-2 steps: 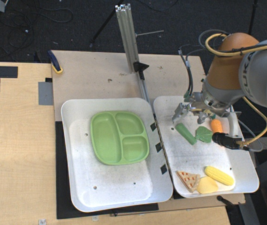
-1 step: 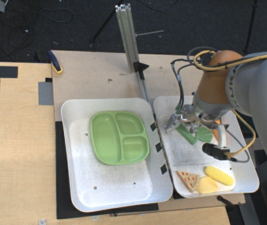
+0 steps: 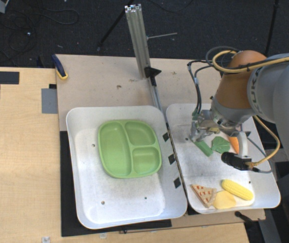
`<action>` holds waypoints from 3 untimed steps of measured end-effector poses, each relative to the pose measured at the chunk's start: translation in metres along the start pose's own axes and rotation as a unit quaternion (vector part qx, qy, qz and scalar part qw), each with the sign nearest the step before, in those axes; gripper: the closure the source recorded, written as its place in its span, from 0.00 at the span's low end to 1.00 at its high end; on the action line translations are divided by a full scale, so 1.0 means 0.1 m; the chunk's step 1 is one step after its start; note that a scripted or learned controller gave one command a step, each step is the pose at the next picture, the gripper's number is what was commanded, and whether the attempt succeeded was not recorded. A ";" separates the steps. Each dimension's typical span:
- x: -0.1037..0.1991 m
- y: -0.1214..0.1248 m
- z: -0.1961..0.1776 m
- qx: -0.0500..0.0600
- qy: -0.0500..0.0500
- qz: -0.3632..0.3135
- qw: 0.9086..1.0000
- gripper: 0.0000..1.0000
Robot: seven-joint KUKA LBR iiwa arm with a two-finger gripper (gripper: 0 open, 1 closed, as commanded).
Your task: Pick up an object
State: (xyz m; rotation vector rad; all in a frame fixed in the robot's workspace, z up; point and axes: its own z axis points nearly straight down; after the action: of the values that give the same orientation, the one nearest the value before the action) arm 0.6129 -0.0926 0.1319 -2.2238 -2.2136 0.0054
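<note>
In the right bin (image 3: 185, 161) a green toy piece (image 3: 211, 146) lies just below the tool (image 3: 201, 130), with an orange piece (image 3: 234, 144) beside it to the right; whether the tool is open or closed cannot be told from this angle. Nearer the bin's front edge a pizza slice (image 3: 203, 194), a pale yellow piece (image 3: 224, 201) and a corn cob (image 3: 237, 189) lie close together. The left bin (image 3: 83, 196) on the desk (image 3: 17, 151) holds a green divided plate (image 3: 130, 149).

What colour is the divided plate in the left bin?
Light green, plain; the camera view shows the divided plate well.
</note>
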 end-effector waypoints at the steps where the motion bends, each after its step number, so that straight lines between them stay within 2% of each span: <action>1: -0.02 0.00 -0.42 -0.003 0.000 0.000 1.000 1.00; 3: 0.02 -0.05 -1.38 -0.004 0.000 -0.003 1.000 1.00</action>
State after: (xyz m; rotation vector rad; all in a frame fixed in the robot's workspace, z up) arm 0.6084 -0.0910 0.2698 -2.2220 -2.2248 -0.0030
